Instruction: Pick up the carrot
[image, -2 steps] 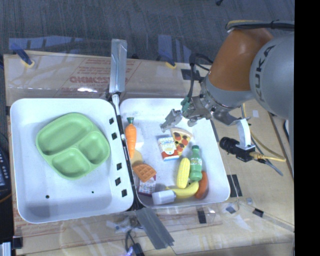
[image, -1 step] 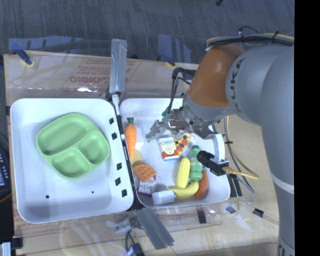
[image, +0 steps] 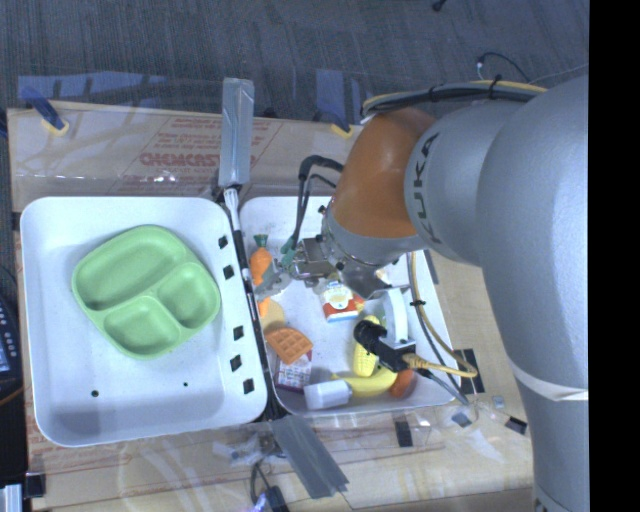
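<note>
Nothing is lifted yet: the carrot (image: 261, 266) lies in the right bin (image: 432, 300), the gripper (image: 300, 262) just beside it, grip state unreadable.

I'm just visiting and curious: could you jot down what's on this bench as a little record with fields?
left bin: holds a green divided plate
right bin: crowded with toy food
carrot: near the right bin's left wall, not picked up
banana: near the bin's front edge
arm: grey with an orange band, over the right bin
tool: just right of the carrot
</note>
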